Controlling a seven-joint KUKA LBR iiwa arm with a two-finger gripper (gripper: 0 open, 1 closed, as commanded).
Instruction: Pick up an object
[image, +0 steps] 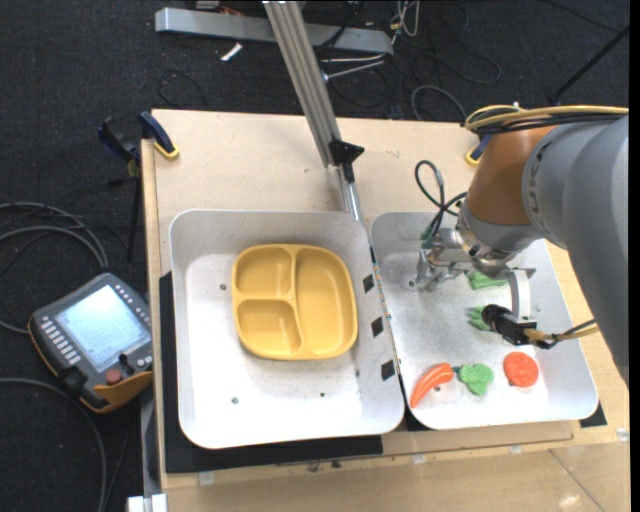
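Note:
My gripper (429, 278) hangs low over the upper left part of the right bin (560, 400), with bare bin floor under it. A small green piece (488, 283) lies just to its right, partly under the wrist. Below that lies a dark green object (491, 318). Along the bin's front edge lie an orange carrot (431, 381), a green leafy toy (477, 377) and a red tomato (520, 369). I see nothing held in the gripper.
The left bin (200, 400) holds a yellow divided plate (295, 301). A slanted metal pole (312, 85) crosses above the bins' divider. A teach pendant (92, 340) lies off the bench at the left. Cables trail from the wrist over the right bin.

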